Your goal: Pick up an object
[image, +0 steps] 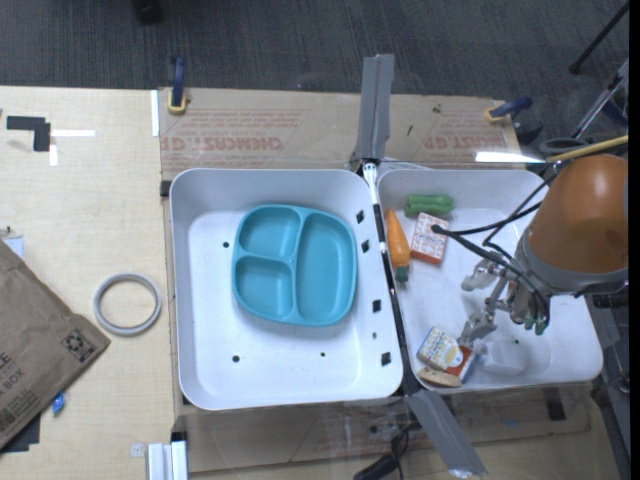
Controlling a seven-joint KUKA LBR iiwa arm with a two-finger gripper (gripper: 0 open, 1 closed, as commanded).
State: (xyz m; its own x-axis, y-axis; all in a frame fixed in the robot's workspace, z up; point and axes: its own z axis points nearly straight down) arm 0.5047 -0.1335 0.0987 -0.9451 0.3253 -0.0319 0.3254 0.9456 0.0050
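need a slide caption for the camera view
Arm's gripper low in the right bin, just above a small carton; blue tray in the left bin.

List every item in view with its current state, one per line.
blue divided plate: lying flat in the left bin, nothing on it
toy carrot: lying against the right bin's left wall
green toy vegetable: lying near the right bin's far wall
red and white box: lying flat beside the carrot
small carton: tipped at the right bin's near edge
gripper: low in the right bin, just above the carton
tape roll: flat on the bench
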